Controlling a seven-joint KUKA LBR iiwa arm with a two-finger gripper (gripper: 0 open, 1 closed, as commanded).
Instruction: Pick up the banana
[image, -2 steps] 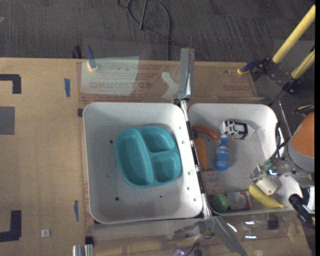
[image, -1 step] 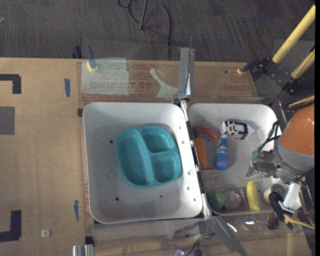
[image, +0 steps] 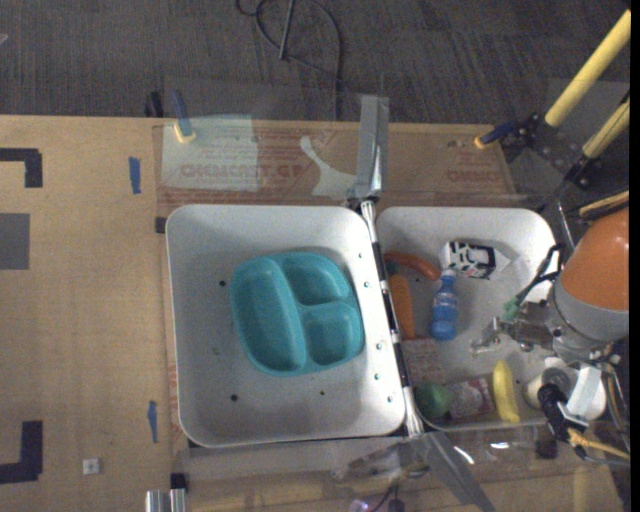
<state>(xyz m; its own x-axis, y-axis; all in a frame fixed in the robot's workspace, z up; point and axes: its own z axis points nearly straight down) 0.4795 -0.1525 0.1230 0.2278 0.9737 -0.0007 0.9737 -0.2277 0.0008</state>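
Observation:
The banana (image: 505, 392) is a short yellow piece lying near the front right corner of the right bin (image: 520, 225). My gripper (image: 508, 334) hangs over the right side of that bin, a little behind the banana and apart from it. The arm's orange band (image: 603, 262) and grey wrist cover the bin's right rim.
In the right bin lie a blue bottle (image: 444, 308), an orange carrot-like piece (image: 403, 303), a reddish sausage shape (image: 412, 264), a black-and-white item (image: 470, 258) and a green object (image: 436, 400) next to the banana. The left bin (image: 200, 250) holds a teal divided plate (image: 296, 312).

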